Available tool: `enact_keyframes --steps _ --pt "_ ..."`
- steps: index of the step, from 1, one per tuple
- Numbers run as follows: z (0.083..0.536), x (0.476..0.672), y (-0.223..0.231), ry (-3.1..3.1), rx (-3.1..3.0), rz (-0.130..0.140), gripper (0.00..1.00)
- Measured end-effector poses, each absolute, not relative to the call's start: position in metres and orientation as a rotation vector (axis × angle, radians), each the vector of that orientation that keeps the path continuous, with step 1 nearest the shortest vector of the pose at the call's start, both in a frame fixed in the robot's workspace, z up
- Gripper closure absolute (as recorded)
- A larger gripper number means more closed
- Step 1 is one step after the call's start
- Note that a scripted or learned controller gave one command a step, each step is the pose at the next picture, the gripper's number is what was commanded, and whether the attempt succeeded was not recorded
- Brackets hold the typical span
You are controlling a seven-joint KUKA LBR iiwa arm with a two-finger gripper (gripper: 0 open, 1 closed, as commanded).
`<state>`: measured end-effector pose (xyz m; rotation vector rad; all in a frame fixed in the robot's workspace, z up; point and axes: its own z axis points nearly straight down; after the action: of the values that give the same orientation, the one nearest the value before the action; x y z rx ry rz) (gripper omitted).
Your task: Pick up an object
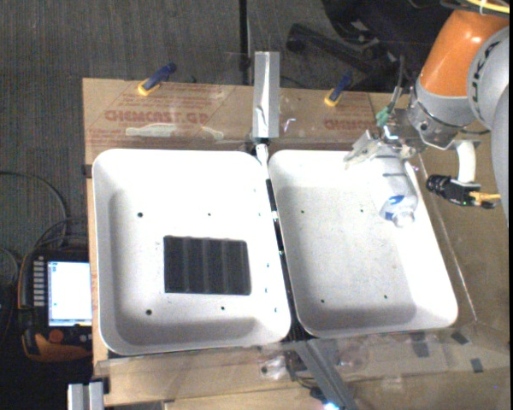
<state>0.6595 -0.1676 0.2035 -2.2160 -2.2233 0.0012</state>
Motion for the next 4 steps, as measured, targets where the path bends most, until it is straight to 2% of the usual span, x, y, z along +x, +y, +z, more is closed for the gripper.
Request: enact_keyframes --steps 1,2,3,4 --pt "0.174 0.655 -0.224 -2.445 -1.973 0.006 0.00" --pt "0.310 0.635 -0.223 -2.238 -2.208 0.003 0.00" --pt "0.319 0.635 -0.223 -2.239 -2.209 0.011 1.00" --pt "0.239 0.661 -0.135 -2.353 -2.079 0.001 1.00"
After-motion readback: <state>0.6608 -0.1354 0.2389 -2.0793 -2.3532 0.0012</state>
